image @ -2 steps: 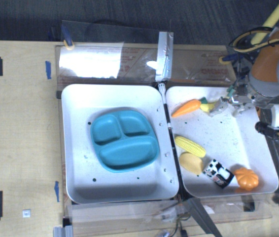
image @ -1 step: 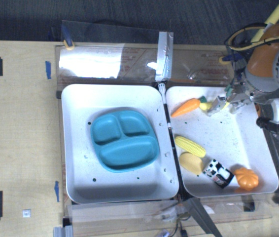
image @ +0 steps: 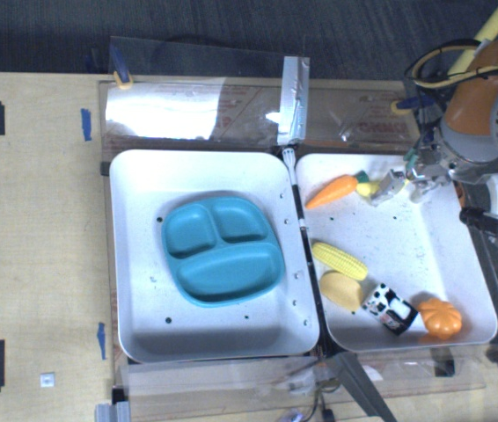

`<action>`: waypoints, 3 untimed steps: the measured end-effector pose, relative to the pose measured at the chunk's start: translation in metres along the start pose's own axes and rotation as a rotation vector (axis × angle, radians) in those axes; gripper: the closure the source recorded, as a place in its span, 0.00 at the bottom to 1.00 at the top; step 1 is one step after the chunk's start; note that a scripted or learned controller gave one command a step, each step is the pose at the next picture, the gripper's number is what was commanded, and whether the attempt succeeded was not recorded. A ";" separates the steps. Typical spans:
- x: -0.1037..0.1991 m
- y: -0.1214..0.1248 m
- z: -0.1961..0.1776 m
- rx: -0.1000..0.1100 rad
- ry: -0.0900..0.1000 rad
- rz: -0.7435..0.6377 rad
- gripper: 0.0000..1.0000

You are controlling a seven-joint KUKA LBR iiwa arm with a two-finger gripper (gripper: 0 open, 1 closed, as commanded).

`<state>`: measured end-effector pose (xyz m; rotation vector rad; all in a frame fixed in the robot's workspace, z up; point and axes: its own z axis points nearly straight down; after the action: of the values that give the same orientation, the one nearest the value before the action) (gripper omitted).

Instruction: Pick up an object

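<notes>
Two shallow white bins sit side by side on the wooden tabletop (image: 29,262). The left bin (image: 135,323) holds a blue divided plastic plate (image: 221,248). The right bin (image: 473,310) collects the pick candidates: orange toy carrot (image: 331,191), yellow corn cob (image: 340,259), black-and-white toy (image: 388,308). The claw (image: 396,185) hovers near the carrot; whether it is released or clenched cannot be told.

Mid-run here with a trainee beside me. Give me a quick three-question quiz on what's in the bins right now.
1. True or false: the blue divided plate lies in the right bin.
2. Which lies nearest the gripper? A) carrot B) corn cob C) black-and-white toy
3. Fill in: the orange pumpkin-like toy lies in the right bin's ____ right corner.

Key: 1 false, it is in the left bin; 2 A; 3 near.
</notes>
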<state>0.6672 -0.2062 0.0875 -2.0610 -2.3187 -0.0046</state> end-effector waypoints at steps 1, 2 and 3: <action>-0.002 -0.002 0.000 0.003 -0.006 -0.162 0.00; 0.000 -0.003 0.000 0.003 -0.012 -0.223 0.00; -0.006 -0.004 0.000 0.006 -0.006 -0.322 0.00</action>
<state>0.6644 -0.2130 0.0878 -1.6634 -2.6205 -0.0005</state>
